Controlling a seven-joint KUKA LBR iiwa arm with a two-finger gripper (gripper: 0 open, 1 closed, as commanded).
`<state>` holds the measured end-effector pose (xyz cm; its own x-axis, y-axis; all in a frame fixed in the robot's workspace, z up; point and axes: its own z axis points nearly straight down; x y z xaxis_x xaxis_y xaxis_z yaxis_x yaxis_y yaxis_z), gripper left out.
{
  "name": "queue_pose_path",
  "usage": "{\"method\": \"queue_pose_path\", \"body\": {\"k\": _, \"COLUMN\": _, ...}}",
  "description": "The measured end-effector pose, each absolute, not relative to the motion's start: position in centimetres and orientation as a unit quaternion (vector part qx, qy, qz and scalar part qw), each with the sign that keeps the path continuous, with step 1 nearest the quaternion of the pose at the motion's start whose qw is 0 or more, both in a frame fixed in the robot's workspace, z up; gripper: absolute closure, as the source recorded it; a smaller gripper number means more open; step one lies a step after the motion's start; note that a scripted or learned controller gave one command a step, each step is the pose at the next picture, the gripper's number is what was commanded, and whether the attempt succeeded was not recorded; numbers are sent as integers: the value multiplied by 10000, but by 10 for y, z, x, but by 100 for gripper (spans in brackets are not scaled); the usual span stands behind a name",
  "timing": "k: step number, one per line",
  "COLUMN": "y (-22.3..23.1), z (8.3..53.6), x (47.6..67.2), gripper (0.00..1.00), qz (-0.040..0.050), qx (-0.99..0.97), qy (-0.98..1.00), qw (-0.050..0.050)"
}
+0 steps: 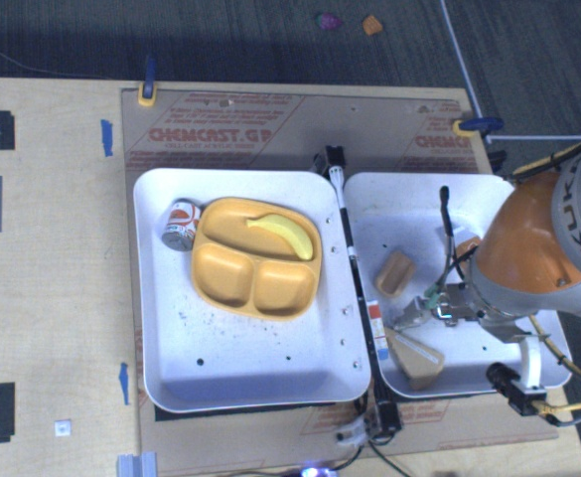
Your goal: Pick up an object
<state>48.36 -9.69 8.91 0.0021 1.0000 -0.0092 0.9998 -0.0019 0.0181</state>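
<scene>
My gripper (pixel 421 312) hangs low over the middle of the right bin (pixel 409 202), with the grey and orange arm coming in from the right. A tan block (pixel 394 271) lies just up and left of it. Just below the gripper, a second tan piece (pixel 418 359) rests near the bin's front edge. I see neither piece inside the gripper. In the left bin (pixel 161 336) a yellow divided plate (pixel 255 276) carries a banana (pixel 285 233), and a small can (pixel 180 225) lies beside the plate's left edge.
A thin red and white item (pixel 374 318) lies along the rim between the two bins. A black stick-like part (pixel 446 217) stands up in the right bin's back half. Cardboard (pixel 220 132) lies under both bins.
</scene>
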Motion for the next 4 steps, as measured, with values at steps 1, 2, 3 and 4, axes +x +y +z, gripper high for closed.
{"method": "queue_pose_path", "body": {"k": 1, "y": -101, "z": 101, "x": 486, "gripper": 100, "qz": 33, "qx": 7092, "qy": 7048, "qw": 162}}
{"method": "queue_pose_path", "body": {"k": 2, "y": -101, "z": 100, "x": 485, "gripper": 0, "qz": 32, "qx": 7092, "qy": 7049, "qw": 160}}
{"method": "queue_pose_path", "body": {"k": 3, "y": -95, "z": 89, "x": 482, "gripper": 0, "qz": 23, "qx": 7083, "qy": 7058, "qw": 64}}
{"method": "queue_pose_path", "body": {"k": 4, "y": -99, "z": 101, "x": 485, "gripper": 100, "qz": 23, "qx": 7096, "qy": 7044, "qw": 148}}
